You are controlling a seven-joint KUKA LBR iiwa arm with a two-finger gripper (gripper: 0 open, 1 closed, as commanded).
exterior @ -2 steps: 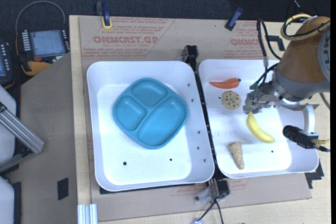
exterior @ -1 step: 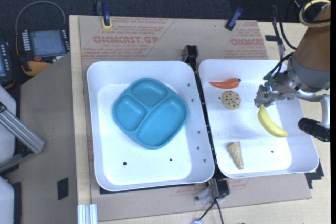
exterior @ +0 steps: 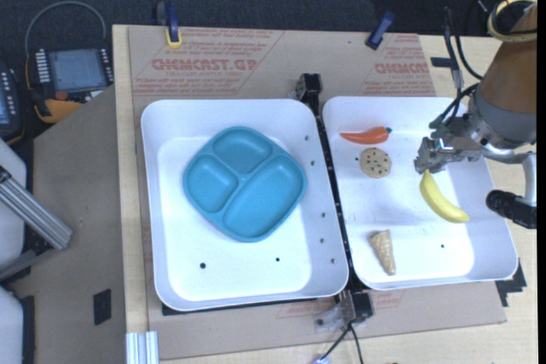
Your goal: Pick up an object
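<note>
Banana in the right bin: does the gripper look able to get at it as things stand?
Probably yes. The gripper hovers just above the banana's upper end, and nothing lies on or against it.

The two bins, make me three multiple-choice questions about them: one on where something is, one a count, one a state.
1. Where does the blue divided plate lie?
A. left bin
B. right bin
C. on the bench

2. How many food items lie in the right bin?
A. two
B. four
C. six

3. How does the banana rest?
A. lifted in the air
B. lying on the bin floor
C. on the plate

Answers:
1 A, the plate sits mid left bin.
2 B, the red pepper, cookie, banana and cone.
3 B, it lies flat just below the gripper.
</note>
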